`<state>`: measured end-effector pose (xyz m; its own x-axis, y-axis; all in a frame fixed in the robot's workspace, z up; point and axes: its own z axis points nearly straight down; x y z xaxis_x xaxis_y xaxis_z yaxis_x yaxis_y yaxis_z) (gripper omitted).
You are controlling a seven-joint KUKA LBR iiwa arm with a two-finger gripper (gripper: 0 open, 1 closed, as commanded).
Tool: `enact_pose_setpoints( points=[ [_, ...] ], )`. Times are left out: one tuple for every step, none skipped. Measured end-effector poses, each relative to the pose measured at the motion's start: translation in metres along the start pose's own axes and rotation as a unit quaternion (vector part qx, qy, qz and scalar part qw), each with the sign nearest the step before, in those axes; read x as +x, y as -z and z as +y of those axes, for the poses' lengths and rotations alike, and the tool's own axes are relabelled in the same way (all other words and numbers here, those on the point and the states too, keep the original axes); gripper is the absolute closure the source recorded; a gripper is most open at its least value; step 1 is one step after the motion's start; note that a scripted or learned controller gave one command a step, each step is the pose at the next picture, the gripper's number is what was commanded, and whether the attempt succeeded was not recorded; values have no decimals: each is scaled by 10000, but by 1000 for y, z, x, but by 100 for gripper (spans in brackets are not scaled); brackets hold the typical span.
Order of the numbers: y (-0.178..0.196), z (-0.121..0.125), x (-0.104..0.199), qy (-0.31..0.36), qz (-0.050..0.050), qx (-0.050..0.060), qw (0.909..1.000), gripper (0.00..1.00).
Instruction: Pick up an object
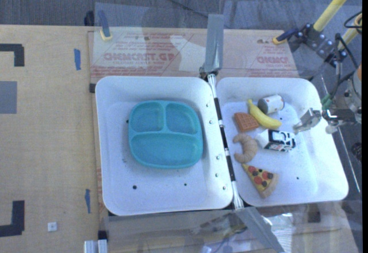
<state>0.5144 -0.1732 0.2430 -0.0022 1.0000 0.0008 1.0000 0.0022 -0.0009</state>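
Bins side by side: we see the left bin point(109, 131) holding a teal divided plate point(165, 134), and the right bin point(322, 171) holding a banana point(263, 115), a waffle point(246, 122) at the banana's 8 o'clock, a croissant point(246, 148) at the waffle's 6 o'clock, a pizza slice point(260, 179) at the bin's 6 o'clock, a small can point(271, 103) at 12 o'clock and a black-and-white carton point(280, 140) near centre. Gripper point(306, 122) sits at the carton's 2 o'clock, close to it, nothing between its fingers that we can see; whether it is spread or closed we cannot tell.
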Motion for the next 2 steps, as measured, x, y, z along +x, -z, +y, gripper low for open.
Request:
enact_pose_setpoints(
  points=[
    [-122,49,36,-118,-41,-178,9998,0],
    [-156,107,2,-65,-13,-25,10000,0]
  ],
)
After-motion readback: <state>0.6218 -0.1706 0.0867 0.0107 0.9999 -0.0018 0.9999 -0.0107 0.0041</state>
